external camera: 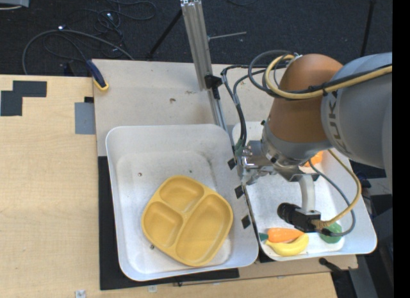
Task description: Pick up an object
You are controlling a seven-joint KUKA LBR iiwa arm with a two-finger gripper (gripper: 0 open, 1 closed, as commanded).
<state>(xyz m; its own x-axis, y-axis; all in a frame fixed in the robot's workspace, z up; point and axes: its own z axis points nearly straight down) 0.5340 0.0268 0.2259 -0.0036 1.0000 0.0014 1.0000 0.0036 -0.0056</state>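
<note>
My gripper (259, 163) hangs over the right bin (365, 236), open or closed I cannot tell, apart from the carrot (285, 234) and banana (289, 246) touching at its near edge; packed so tightly, one could slip or both snag.

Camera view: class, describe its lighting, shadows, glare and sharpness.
In the camera view, light falls soft and even over the left bin, where the yellow divided plate is sharp, with only a faint shadow along its lower edge. The orange band above the wrist shows a mild sheen, no hard glare. The floor behind the bench is dark. The arm covers much of the right bin.
</note>
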